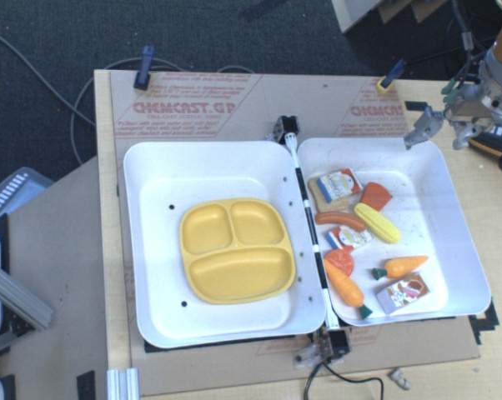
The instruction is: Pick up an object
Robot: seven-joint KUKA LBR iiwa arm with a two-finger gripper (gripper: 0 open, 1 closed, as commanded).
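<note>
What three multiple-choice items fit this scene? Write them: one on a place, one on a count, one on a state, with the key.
1. Where does the yellow divided tray lie?
A. in the left bin
B. in the right bin
C. on the bench outside the bins

2. How many compartments does the tray have?
A. two
B. three
C. five

3. In what state is the hand?
A. shut on a toy
B. shut with nothing in it
C. open with nothing in it

Key:
1 A, since the tray sits in the middle of the left bin.
2 B, since it has two small wells above one long well.
3 C, since the fingers stand apart with only bench and bin rim between them.
</note>
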